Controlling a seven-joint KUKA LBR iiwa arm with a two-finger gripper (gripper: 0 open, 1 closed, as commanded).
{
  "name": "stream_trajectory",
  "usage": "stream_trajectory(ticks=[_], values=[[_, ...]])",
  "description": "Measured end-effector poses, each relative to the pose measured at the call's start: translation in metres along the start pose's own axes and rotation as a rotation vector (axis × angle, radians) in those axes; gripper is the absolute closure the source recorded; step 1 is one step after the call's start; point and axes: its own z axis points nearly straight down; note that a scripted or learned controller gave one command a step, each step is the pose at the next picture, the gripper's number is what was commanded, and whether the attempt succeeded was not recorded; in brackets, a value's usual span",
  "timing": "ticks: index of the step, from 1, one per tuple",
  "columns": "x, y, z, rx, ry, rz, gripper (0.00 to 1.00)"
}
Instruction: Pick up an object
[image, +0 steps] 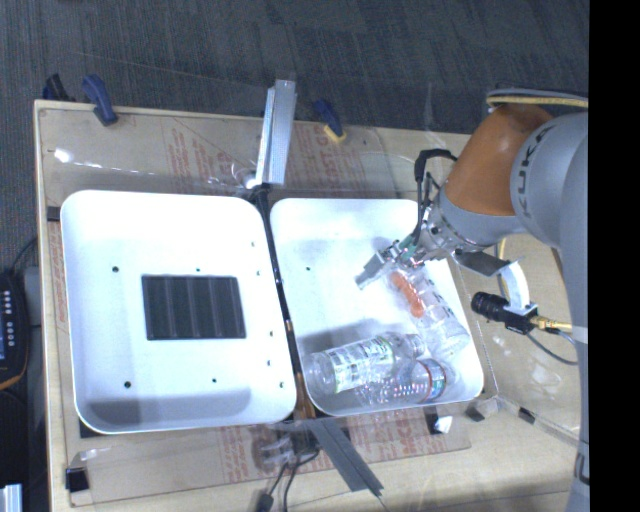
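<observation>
End effector (385, 262) low over right bin (330, 225), finger state impossible to tell, just beside orange object (405, 289); clear plastic bottles (375, 365) near front wall.

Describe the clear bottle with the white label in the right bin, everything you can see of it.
The labelled bottle looks like clear, thin plastic with a white printed label around its middle. It lies on its side along the near part of the right bin, pressed against a second clear bottle beside it. The gripper is apart from it.
</observation>
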Motion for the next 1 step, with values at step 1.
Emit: stream_trajectory(ticks=[1], values=[[0.0011, -0.0017, 0.0039, 0.001, 0.002, -0.029, 0.00]])
